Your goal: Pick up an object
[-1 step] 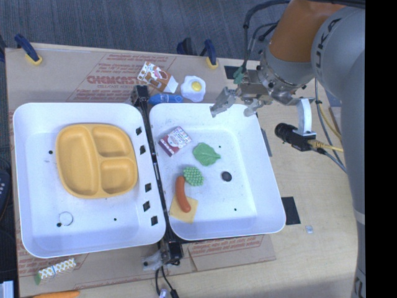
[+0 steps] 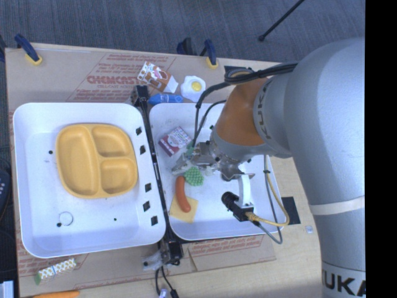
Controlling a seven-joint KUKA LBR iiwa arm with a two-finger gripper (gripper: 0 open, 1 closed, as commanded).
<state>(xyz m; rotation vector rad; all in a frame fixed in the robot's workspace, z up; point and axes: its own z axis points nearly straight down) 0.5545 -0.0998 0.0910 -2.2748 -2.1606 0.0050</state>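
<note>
claw (image 2: 191,160) is down in the right bin (image 2: 214,225), hanging just over the green toy (image 2: 194,177); open or closed, i cannot tell. best play: drop straight, centre on it, avoid the hot dog (image 2: 182,194) at its 7 o'clock. the green piece looks small, round, bumpy, mid-bin.

The arm (image 2: 298,104) covers much of the right bin (image 2: 205,231) and runs off the right and bottom edges. The gripper (image 2: 193,161) overlaps a green item (image 2: 195,177), partly hiding it. The small packet's (image 2: 174,140) print is too small to read.
</note>
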